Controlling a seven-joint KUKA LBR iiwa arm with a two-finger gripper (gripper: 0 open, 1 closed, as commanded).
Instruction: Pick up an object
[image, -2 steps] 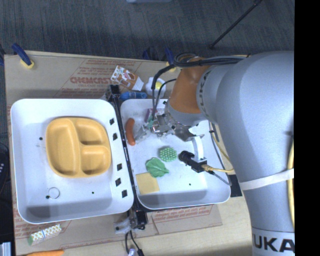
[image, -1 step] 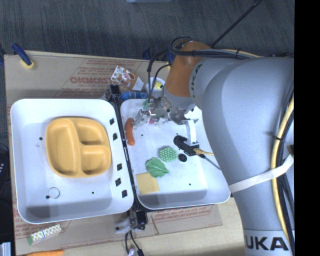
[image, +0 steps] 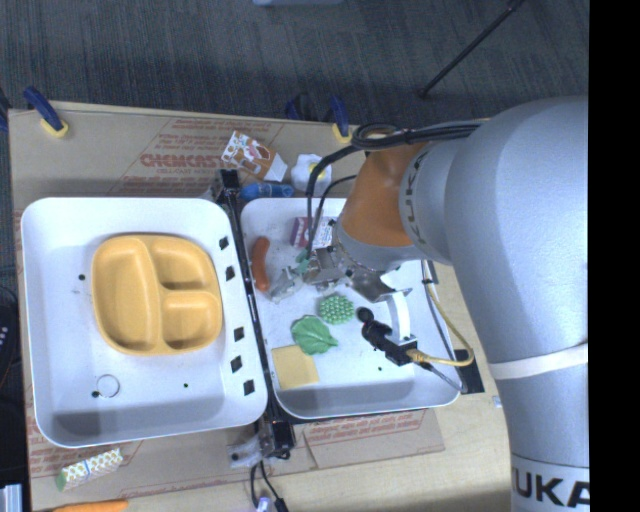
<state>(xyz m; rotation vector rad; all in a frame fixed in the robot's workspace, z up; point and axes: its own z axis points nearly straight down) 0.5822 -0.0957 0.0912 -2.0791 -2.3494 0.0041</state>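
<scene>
Over right bin (image: 440, 395) | gripper (image: 318, 268) low at far-left part, state: you cannot tell | leaf (image: 313, 334) lies near-middle, just beside cheese (image: 294, 366) | looks light, soft, floppy; pinch its thick middle.

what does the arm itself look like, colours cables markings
The arm is bulky, rounded and silver-grey, with an orange band above the wrist. Black cables loop over that band, and white KUKA lettering marks the lower casing. The gripper is grey metal.

Even overhead light, soft shadows, slightly blurry
</scene>
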